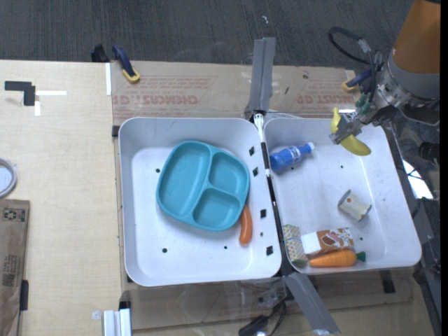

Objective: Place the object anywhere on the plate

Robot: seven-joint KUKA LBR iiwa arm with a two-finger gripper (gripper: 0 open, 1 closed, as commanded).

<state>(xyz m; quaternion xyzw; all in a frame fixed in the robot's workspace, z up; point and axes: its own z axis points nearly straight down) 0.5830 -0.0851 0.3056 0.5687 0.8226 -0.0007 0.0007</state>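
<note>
The grey arm with its orange band reached in from the right, and its two-finger gripper (348,130) hung over the far corner of the right-hand shallow white plastic bin (392,254), with a curved yellow banana-shaped toy (357,145) right at its tip; the toy appeared to sit between the fingers, pinched near its upper end, though the slant made the hold hard to judge. The teal three-compartment plastic plate (204,185) lay well apart in the left-hand white bin (136,208), bare and glossy. From where I stood the chief risk looked to be that grip: a smooth, curved, tapering toy caught by one end could pivot or slide out during the long carry across the raised divider between the bins, and fall short of the plate. Its low-hanging end might also clip that rim. A small orange sausage-shaped toy (245,227) lay touching the plate's near right edge, so a release too far that way could land the banana on it and send it rolling off. In the right bin were a blue plastic bottle with a white cap (290,155) lying on its side, a small pale blocky piece (354,205), a printed cardboard packet (327,240) and an orange carrot toy with a green top (336,259), all near the likely path.
</note>
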